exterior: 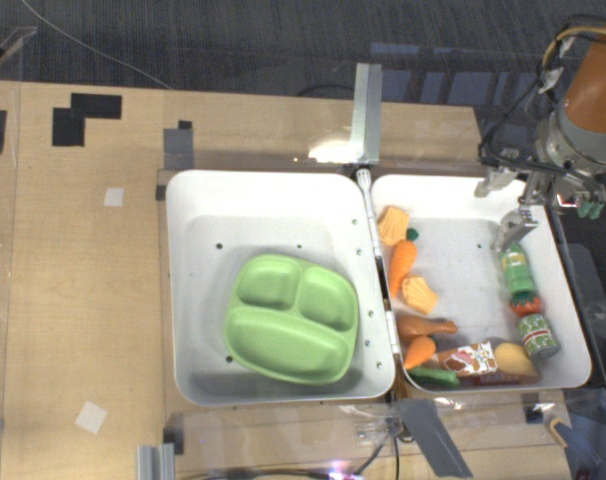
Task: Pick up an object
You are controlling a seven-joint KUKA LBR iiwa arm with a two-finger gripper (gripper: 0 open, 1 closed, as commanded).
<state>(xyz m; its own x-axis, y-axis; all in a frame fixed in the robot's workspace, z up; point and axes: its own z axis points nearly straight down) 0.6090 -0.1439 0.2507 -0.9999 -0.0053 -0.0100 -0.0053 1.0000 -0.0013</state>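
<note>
Metal two-finger gripper (513, 230) hangs just above the small green-labelled plastic bottle (517, 277), can't tell its state, so I'd centre over the bottle's width before descending.

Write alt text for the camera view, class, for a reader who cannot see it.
A grey robot arm's gripper hangs over the right bin, above a green bottle among toy foods such as a carrot. The left bin holds a green divided plate.

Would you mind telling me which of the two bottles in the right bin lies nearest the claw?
The green-labelled bottle lies just below the claw; the other bottle sits beyond it, toward the bin's front corner.
</note>
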